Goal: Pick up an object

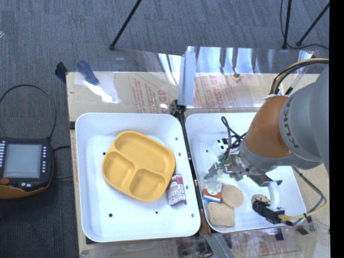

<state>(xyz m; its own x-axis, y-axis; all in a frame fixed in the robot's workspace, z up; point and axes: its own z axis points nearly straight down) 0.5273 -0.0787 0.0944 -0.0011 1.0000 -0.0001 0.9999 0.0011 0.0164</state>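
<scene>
From where I stand, the arm (293, 128) reaches in from the right and hangs low over the right bin (201, 128), its pincer (219, 168) down among the things at that bin's near left side. I cannot tell whether the pincer is spread or pressed together; the wrist hides too much of it. Just below it lies a small carton with a red end (212, 191), touching or very nearly touching the tool, and beside that a round tan biscuit-like piece (233, 195) and a bread-shaped piece (221, 215) at the bin's front edge. The left bin (86, 198) holds a yellow divided plate (138, 165) and a small dark-red packet (177, 190) leaning at its right side. As I judge it, nothing is lifted yet: every object lies on a bin floor. The approach seems done; the grasp and the lift remain.
</scene>
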